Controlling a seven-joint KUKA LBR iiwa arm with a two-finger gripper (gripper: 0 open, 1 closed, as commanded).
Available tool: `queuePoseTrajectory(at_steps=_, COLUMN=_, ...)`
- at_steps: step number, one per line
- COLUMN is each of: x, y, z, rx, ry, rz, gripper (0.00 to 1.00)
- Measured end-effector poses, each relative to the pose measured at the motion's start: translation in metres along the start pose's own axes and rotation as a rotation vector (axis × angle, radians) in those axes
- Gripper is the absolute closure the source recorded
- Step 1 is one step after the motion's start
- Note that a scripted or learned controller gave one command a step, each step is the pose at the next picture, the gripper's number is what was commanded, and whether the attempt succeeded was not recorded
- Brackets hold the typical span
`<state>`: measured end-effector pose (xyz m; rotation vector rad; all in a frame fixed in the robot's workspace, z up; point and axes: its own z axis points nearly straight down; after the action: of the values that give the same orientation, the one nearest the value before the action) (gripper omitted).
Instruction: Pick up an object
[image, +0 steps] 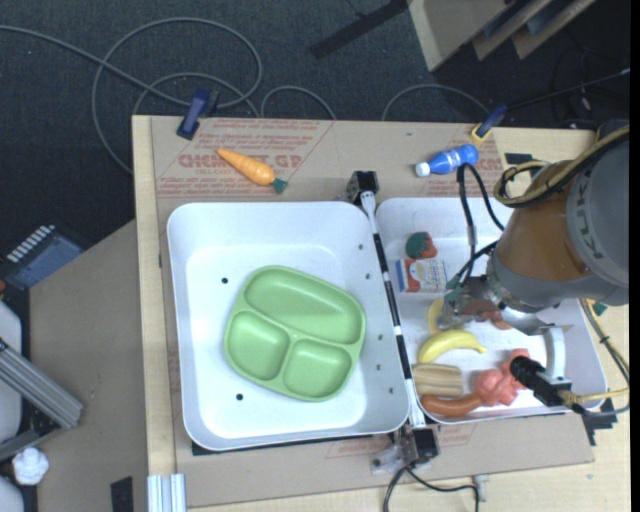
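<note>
Two shallow white plastic bins (190, 300) sit side by side on a cardboard-topped bench (150, 300). Taking the right bin (400, 215) as the landmark: the left bin beside it holds a smooth, pale green divided plate (293, 332) with three rounded compartments.

Inside the right bin, near its far end, lies a small red and green strawberry-like toy (420, 243), and just nearer than it a white card or packet (421, 274) with red and blue print. Toward the near end lies a glossy yellow banana (450, 346), curved, with a tan, ridged block (438, 379) just in front of it, a reddish sausage shape (450, 405) at the near wall, and a soft-looking pink toy (495, 386) to that block's right.

A grey arm with an orange band (535, 240) reaches over the right bin's right side. Its gripper (466, 306) hangs low over the bin's middle, just beyond the banana and close to it; whether the pincer is apart or together I cannot tell.

Beyond the right bin, on the cardboard, lie a blue and white bottle (447, 161) and, farther left, an orange toy carrot (250, 167).
</note>
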<state>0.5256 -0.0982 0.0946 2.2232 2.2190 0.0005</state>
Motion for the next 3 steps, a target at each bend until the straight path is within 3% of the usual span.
queuePoseTrajectory(at_steps=1, x=0.0, y=0.0, z=0.0, rx=0.0, ry=0.0, rz=0.0, gripper=0.0)
queuePoseTrajectory(at_steps=2, x=-0.008, y=0.067, z=0.01, rx=0.0, ry=0.0, rz=-0.003, gripper=0.0)
queuePoseTrajectory(at_steps=3, x=-0.016, y=0.139, z=-0.064, rx=-0.004, ry=-0.001, rz=-0.004, gripper=0.0)
